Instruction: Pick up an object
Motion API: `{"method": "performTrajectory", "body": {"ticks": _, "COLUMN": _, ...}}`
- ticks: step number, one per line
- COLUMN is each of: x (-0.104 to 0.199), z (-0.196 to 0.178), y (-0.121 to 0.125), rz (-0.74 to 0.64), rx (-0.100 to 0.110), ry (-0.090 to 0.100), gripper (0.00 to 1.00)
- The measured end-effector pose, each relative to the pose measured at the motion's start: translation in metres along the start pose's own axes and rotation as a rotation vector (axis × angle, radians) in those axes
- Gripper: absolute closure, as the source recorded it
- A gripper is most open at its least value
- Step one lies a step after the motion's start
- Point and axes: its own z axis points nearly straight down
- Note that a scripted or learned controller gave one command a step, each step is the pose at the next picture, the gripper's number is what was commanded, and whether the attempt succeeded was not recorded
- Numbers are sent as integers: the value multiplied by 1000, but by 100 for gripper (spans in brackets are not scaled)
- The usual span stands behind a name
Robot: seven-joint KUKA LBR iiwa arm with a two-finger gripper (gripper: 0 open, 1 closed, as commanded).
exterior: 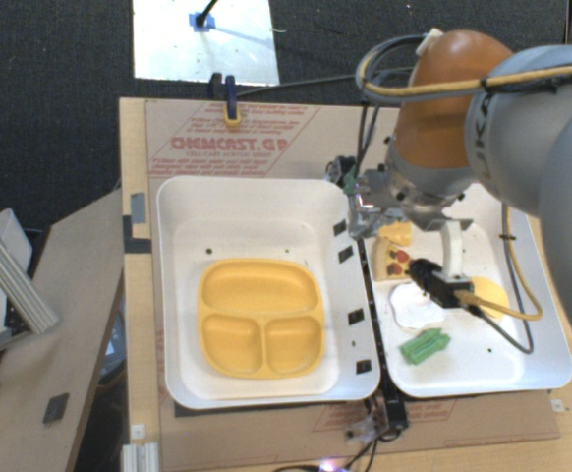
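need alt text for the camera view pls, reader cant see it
A grey robot arm with an orange band reaches from the right over the right white bin, its gripper near that bin's far left corner. That bin holds a green toy, a white piece and a pale yellow block; the left bin holds a yellow divided plate.

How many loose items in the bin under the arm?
4: spotted pale piece by the divider, white piece below it, green piece at front, yellow piece beside. Arm may hide more.
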Motion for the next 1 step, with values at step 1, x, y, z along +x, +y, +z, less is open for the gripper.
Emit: {"method": "performTrajectory", "body": {"ticks": 1, "x": 44, "z": 13, "y": 22, "rz": 2, "rx": 1, "ry": -1, "gripper": 100}}
